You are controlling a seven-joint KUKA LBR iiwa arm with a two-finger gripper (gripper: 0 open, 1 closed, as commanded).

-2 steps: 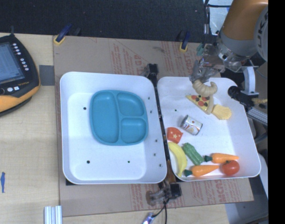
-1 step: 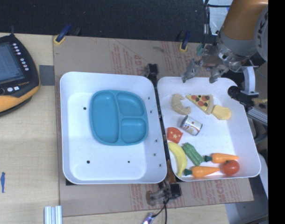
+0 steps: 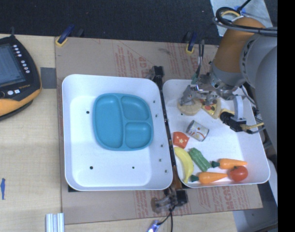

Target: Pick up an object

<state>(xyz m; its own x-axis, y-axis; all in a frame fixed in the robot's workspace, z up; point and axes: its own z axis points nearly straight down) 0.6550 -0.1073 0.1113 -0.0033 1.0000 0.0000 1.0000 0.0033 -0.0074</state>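
Note:
My gripper (image 3: 198, 94) hangs low over the far end of the right bin (image 3: 251, 146), directly above a flat tan bread-like piece (image 3: 187, 109). A yellow and red toy (image 3: 213, 110) lies just to its right. Nearer the middle of the bin rests a small silver can (image 3: 197, 130) on its side, with a red strawberry-like toy (image 3: 180, 139) to its left. Along the bin's front lie a banana (image 3: 184, 162), a green vegetable (image 3: 199, 159), two carrots (image 3: 213, 177) (image 3: 230, 163) and a tomato (image 3: 238, 173). Nothing is visibly held.
The left bin (image 3: 75, 129) holds a blue divided plate (image 3: 122, 121). A teach pendant (image 3: 9, 81) sits on the bench at far left. Clamps (image 3: 158, 73) (image 3: 169, 199) stand between the bins at the back and front. The arm's cables (image 3: 239, 117) hang over the right bin.

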